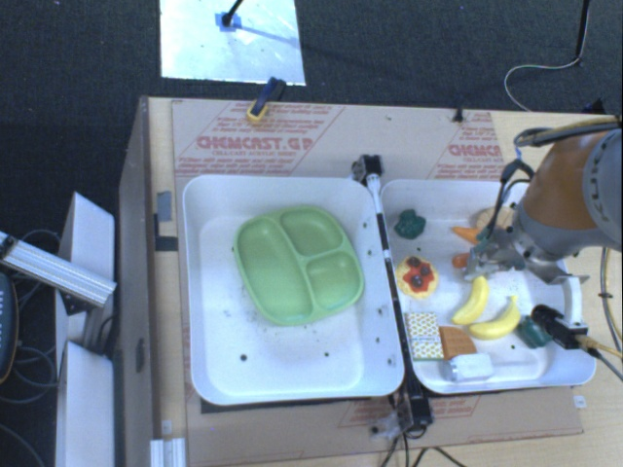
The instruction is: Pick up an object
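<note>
Arm (pixel 569 197) hides pincer (and bin's (pixel 292 188) right end).

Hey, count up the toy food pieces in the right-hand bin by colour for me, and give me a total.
Yellow: 2, banana and banana
Green: 2, at and
Orange: 1
Red on yellow: 1
Checkered: 1
Brown: 1
White: 1
Total: 9

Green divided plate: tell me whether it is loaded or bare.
Bare. The green divided plate lies flat in the left bin, and all three compartments show only green.
</note>
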